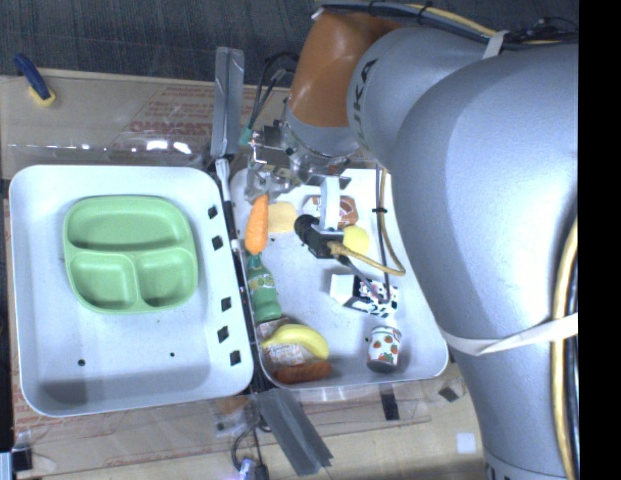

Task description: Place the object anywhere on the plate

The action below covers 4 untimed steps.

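Green plate (131,252) (three compartments) sits alone in the left bin (50,368). One carrot (256,224), one banana (297,341) and one cup (383,348) lie in the right bin (415,313). Arm bends down over it, gripper (267,173) just above the carrot.

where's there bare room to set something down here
The green plate has three bare compartments, and the left bin has bare floor below it. The right bin is crowded: carrot, banana, cup.
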{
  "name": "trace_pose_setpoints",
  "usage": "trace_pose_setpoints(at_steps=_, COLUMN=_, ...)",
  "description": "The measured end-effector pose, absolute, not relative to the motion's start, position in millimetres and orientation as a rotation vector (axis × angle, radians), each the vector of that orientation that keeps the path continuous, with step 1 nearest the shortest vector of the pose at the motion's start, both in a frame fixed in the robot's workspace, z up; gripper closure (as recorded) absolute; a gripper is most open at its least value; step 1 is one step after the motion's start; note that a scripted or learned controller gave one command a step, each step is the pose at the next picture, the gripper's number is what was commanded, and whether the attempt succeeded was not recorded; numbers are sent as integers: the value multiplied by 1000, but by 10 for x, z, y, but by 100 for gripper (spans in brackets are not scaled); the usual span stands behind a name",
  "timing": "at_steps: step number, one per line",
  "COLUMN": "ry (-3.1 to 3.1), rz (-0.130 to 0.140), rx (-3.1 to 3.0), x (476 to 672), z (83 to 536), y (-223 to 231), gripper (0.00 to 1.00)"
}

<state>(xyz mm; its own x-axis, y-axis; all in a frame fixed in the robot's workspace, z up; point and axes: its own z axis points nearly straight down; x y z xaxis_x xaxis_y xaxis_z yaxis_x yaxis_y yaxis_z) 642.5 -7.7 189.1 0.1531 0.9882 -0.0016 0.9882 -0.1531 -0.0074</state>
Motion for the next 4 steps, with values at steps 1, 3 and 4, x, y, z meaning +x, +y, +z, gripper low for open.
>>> trace_pose_setpoints(at_steps=1, ry=-2026, rz=12, rx=-2395, x=6312, z=1887, y=645, gripper=100)
trace_pose_setpoints(at_steps=3, ry=-2097, rz=8, rx=-2335, x=5274, z=2497, y=-71, gripper=0)
trace_pose_setpoints(at_steps=4, ry=-2101, rz=14, rx=-2328, x=5287, z=2574, y=-70, gripper=100)
